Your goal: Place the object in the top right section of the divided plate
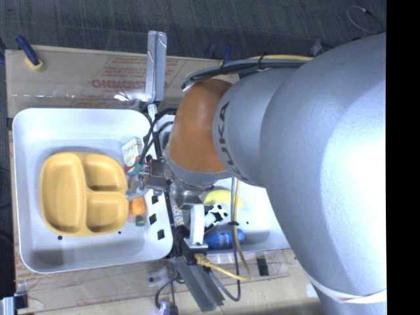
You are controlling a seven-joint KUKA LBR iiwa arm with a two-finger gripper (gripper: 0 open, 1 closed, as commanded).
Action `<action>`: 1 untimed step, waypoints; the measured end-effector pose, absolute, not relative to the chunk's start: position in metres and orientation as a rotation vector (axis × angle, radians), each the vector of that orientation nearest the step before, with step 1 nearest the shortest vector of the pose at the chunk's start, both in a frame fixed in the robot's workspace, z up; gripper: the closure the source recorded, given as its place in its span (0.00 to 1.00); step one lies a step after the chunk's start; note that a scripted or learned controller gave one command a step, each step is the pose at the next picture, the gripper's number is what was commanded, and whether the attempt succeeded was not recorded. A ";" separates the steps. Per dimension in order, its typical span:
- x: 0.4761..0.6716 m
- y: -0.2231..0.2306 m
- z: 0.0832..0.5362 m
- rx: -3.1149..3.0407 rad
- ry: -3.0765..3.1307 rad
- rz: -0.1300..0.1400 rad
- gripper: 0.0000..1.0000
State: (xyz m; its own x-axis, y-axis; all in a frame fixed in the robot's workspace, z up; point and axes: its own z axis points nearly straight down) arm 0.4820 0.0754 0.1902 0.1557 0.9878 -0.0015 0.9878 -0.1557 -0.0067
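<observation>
A yellow divided plate (pixel 82 192) lies in the left bin (pixel 39 130), with one long section on its left and two smaller ones on its right. My gripper (pixel 139 184) hangs low at the plate's right rim, between the two smaller sections. A small white and green packet (pixel 132 152) lies just above the gripper, beside the plate. Just below the gripper, an orange carrot-like piece (pixel 137 207) with a green tip rests against the plate's rim. The wrist hides the gripper's tips.
The arm's orange band (pixel 197 133) and grey body cover most of the right bin. Under it show a yellow object (pixel 222 197), a black-and-white spotted toy (pixel 215 215) and a blue object (pixel 224 238). A metal bar (pixel 156 64) stands behind the bins.
</observation>
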 end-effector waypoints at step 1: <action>0.482 0.075 0.190 -2.385 -2.038 0.009 0.00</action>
